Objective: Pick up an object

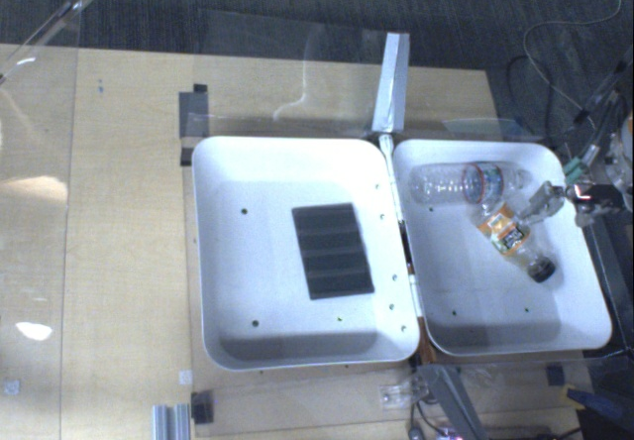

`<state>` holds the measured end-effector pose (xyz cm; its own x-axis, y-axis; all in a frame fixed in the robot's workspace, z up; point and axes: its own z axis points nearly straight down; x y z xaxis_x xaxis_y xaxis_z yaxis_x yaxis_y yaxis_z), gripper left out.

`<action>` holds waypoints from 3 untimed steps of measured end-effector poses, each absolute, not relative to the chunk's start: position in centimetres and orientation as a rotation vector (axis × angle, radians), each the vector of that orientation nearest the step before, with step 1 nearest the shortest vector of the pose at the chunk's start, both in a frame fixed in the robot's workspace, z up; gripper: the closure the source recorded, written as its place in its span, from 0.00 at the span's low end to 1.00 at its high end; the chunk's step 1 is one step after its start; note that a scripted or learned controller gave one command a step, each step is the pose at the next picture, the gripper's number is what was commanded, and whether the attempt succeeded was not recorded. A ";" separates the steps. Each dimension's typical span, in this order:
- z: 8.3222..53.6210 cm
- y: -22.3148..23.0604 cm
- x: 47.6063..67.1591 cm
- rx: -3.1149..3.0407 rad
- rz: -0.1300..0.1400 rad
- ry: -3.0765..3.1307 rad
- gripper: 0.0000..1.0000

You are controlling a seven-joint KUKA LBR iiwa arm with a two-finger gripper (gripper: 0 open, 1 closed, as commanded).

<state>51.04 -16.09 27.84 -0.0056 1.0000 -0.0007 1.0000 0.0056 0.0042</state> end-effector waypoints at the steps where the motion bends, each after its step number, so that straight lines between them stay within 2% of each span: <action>1: 18.4 -20.5 57.9 1.913 0.004 2.486 0.00; 2: 20.1 -19.5 59.7 2.024 0.005 2.396 0.00; 3: 14.9 -19.5 54.4 1.975 0.004 2.438 0.00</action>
